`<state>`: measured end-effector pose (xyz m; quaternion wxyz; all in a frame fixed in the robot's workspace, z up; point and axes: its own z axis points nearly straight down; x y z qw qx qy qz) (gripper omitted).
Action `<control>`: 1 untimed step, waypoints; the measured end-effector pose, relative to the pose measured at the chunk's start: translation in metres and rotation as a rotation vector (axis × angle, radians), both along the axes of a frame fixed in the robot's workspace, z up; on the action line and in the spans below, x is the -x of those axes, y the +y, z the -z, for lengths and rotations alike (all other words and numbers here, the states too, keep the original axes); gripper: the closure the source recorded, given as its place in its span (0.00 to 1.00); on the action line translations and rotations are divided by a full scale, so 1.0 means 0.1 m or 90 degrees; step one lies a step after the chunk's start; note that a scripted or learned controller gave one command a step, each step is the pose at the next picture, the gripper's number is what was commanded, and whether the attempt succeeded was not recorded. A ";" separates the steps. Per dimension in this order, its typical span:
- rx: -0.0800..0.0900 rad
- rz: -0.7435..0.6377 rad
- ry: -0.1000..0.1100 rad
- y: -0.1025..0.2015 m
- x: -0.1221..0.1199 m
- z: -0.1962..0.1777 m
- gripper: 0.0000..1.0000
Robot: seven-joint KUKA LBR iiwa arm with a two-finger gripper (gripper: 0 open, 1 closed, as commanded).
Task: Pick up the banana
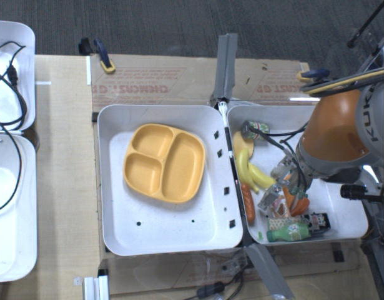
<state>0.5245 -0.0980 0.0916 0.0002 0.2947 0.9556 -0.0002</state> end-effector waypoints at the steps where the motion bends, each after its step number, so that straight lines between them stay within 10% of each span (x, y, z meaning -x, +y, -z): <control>1: 0.000 0.002 -0.004 -0.01 -0.02 -0.10 1.00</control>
